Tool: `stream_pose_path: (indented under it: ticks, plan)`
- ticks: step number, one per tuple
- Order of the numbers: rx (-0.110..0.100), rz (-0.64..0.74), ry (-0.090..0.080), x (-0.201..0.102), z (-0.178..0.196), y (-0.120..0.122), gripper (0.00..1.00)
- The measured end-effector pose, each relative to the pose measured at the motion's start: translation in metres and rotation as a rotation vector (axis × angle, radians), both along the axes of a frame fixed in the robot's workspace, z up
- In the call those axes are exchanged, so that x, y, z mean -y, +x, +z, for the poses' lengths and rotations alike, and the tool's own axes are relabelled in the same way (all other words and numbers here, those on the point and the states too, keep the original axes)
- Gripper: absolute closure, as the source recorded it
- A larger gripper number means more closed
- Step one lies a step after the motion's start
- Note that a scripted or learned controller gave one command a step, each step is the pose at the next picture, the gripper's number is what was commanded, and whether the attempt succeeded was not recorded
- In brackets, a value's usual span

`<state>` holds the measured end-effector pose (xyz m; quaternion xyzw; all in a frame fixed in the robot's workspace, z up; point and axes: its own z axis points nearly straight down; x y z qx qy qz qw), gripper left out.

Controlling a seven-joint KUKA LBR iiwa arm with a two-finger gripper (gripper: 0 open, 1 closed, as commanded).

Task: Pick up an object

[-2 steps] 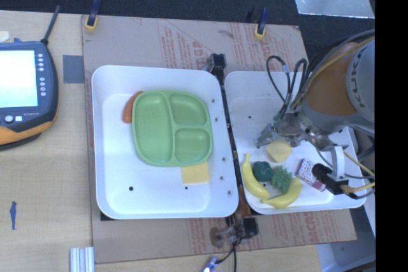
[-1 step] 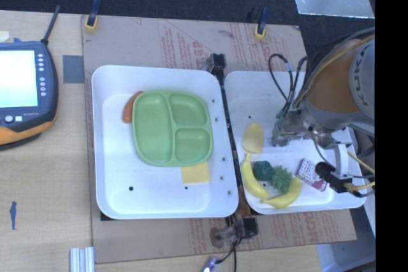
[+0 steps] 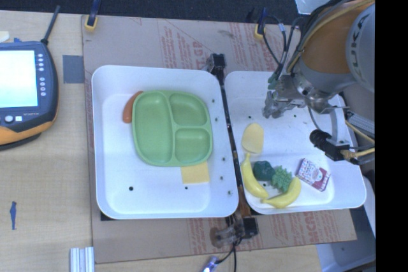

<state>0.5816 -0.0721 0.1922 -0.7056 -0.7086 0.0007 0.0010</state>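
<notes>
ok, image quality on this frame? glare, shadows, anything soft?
Camera view: even lighting, soft short shadows under the green tray and banana. The white bins run bright, near clipping, with little surface detail. The pendant screen is blown out. The gripper looks slightly soft, with cables cluttering it. Objects are otherwise acceptably sharp.

Two bins sit side by side on the surface [image 3: 57,200]. The left bin [image 3: 115,194] holds a tray [image 3: 171,127], with a sausage [image 3: 129,108] tucked at its 9 o'clock edge and a cheese slice [image 3: 196,174] at its 6 o'clock. In the right bin [image 3: 344,197], a banana [image 3: 255,185] lies at 7 o'clock, broccoli [image 3: 273,175] touching it, a carton [image 3: 313,174] at 5 o'clock. The claw [image 3: 278,105] hangs at 12 o'clock. A tablet [image 3: 22,89] lies far left.
</notes>
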Motion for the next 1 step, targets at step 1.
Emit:
stream_pose_path:
  ticks: [1]
  plan:
    - [-0.001, 0.000, 0.000, 0.0002, -0.0004, -0.0003, 0.00]
